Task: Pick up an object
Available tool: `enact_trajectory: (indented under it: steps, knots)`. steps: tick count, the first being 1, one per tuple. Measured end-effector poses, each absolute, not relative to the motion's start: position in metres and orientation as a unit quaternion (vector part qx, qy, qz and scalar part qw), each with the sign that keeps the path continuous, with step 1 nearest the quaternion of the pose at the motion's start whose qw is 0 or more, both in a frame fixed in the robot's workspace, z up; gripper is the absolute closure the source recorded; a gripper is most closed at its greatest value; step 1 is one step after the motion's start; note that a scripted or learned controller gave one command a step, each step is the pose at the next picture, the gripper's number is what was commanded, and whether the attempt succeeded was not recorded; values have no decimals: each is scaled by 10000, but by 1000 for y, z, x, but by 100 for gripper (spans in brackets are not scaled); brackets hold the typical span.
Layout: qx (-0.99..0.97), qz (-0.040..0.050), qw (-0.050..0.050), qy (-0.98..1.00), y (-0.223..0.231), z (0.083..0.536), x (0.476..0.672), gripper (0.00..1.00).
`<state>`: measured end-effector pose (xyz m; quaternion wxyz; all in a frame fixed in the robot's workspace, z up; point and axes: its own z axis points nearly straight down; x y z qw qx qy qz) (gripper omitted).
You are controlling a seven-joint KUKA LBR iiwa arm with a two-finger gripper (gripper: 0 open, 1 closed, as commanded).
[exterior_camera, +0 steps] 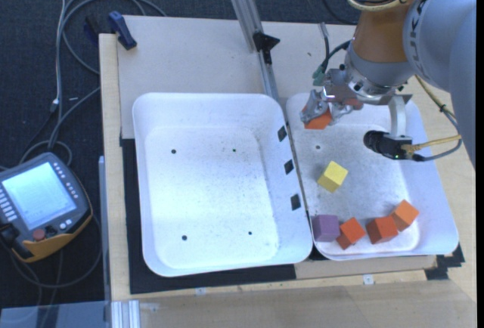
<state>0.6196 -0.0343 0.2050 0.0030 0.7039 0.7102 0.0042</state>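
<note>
My gripper (319, 110) hangs over the back left part of the right bin (432, 190). An orange block (318, 121) sits between its fingers, lifted off the bin floor. A yellow cube (332, 176) lies in the middle of that bin. Along the bin's front edge lie a purple cube (326, 227) and three orange blocks (378, 228) in a row.
The left bin (151, 168) stands beside the right one, with black clips on the shared rim. A slanted metal pole (246, 9) rises behind the bins. A blue clamp (121, 29) sits at the bench's back left corner. A teach pendant (38, 202) lies at far left.
</note>
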Motion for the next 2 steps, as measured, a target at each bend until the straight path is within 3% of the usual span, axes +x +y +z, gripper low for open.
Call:
enact_trajectory:
  steps: [1,2]
  knots:
    - [7043,0,-32,7099,33,199,600,100]
    - [7049,33,13,7093,68,261,603,100]
